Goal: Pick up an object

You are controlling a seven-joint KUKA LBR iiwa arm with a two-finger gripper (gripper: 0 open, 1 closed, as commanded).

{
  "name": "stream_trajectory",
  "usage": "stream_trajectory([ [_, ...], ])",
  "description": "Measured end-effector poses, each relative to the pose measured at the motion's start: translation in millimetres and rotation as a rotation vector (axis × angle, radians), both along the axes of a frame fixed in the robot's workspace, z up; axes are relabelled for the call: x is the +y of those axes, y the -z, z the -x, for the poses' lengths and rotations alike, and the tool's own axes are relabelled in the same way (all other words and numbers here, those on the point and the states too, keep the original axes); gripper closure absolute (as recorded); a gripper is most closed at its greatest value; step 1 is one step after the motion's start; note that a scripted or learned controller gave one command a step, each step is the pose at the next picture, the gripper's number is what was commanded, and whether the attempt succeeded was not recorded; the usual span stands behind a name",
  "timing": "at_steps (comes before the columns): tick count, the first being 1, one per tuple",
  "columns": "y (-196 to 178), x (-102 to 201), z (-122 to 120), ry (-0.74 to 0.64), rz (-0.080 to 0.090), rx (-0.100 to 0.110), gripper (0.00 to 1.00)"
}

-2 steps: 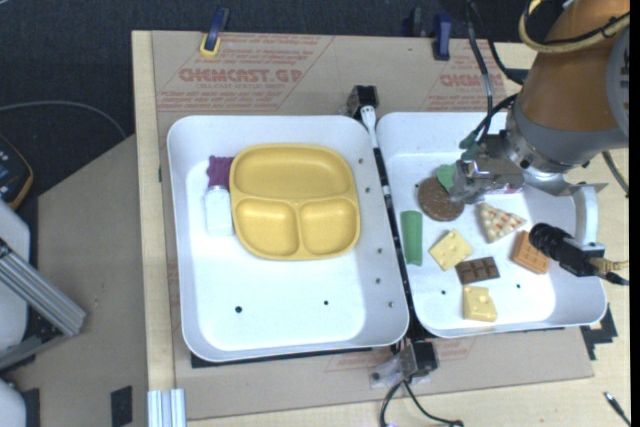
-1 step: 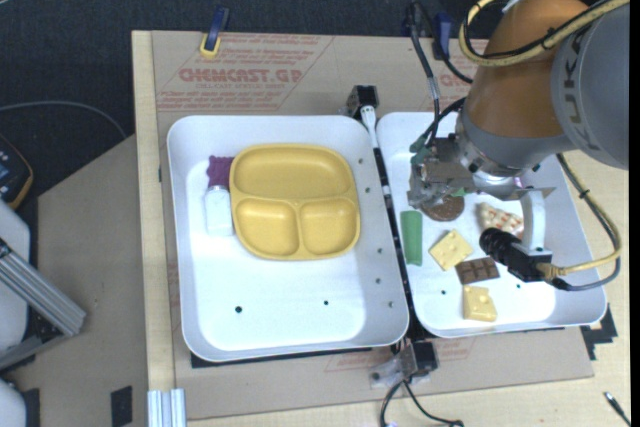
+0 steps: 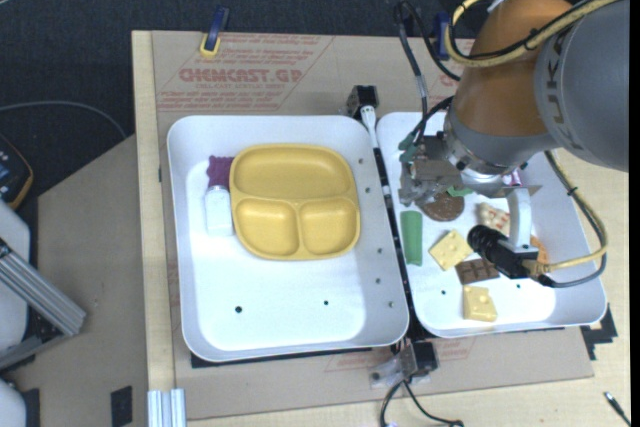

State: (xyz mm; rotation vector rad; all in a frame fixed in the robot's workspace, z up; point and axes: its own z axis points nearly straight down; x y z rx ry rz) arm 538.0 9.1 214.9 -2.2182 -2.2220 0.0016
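My gripper [image 3: 428,183] hangs low over the left part of the right bin [image 3: 570,305], under the grey and orange arm. Just below it lies a round brown cookie-like piece [image 3: 445,208], partly covered by the gripper. A green stick [image 3: 411,237] lies along the bin's left wall. Close by are a yellow cheese wedge [image 3: 449,249], a second yellow cheese piece [image 3: 479,303], a brown chocolate-like block [image 3: 471,270] and a pale cracker [image 3: 492,214]. I see nothing held.
The left bin [image 3: 280,325] holds a yellow divided plate [image 3: 295,200], with a purple item [image 3: 219,171] and a small white bottle [image 3: 217,211] at its left. The arm's bulk covers the right bin's back half.
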Motion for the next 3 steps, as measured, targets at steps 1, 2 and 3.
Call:
stream_trajectory([
  [1, -8, -3, 7, 0.002, -0.001, 0.000, 1.00],
  [2, -20, -4, -8, 0.001, 0.001, -0.006, 1.00],
  [3, -2, -10, 0, 0.003, 0.000, 0.002, 1.00],
])
